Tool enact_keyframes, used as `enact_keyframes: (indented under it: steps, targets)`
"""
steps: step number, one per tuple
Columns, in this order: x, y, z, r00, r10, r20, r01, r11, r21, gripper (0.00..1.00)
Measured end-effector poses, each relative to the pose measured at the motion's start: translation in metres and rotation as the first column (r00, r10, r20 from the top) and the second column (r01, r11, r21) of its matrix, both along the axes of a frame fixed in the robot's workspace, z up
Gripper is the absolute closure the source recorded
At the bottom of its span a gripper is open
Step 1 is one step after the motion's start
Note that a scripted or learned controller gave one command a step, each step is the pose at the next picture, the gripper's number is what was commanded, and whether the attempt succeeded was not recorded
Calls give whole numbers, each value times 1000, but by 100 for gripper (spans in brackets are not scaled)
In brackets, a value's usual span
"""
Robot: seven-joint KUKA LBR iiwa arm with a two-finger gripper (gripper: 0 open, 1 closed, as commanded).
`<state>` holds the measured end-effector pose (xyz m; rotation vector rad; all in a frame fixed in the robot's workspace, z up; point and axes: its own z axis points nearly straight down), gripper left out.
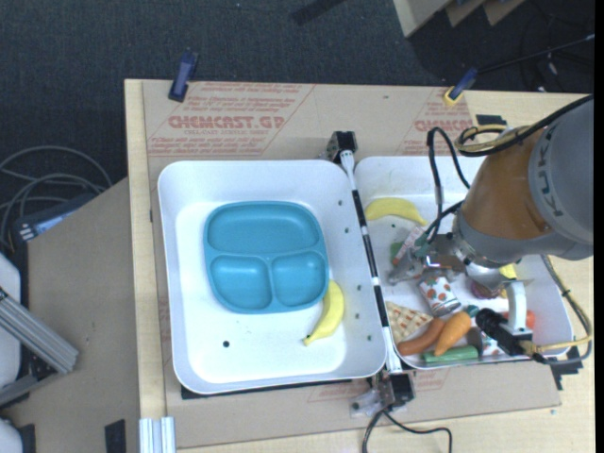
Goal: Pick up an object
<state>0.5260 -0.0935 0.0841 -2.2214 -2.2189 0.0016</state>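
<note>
The right bin [557, 300] holds a pile of toy food. A yellow banana [394, 211] lies at its far left, and a small printed can [440, 295] sits near the middle. At the front are a waffle piece [406, 319], an orange carrot [436, 333] and a green stick [451, 354]. My gripper [412, 258] is low in this bin's left half, just under the banana and above the can, over a small red and green item. The grey and orange wrist [510, 206] hides the bin's middle and back.
The left bin [189, 328] holds a blue divided plate [266, 255] and a second banana [327, 313] by the plate's front right corner. A black divider rail [363, 243] runs between the bins. Black cables [444, 173] loop above the wrist.
</note>
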Motion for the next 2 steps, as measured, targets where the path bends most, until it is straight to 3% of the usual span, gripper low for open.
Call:
enact_keyframes:
  steps: [1,2]
  targets:
    - [59,-1,1,1000,2,3,-2,1000,0,0]
    - [59,-1,11,1000,1,5,-1,1000,-1,100]
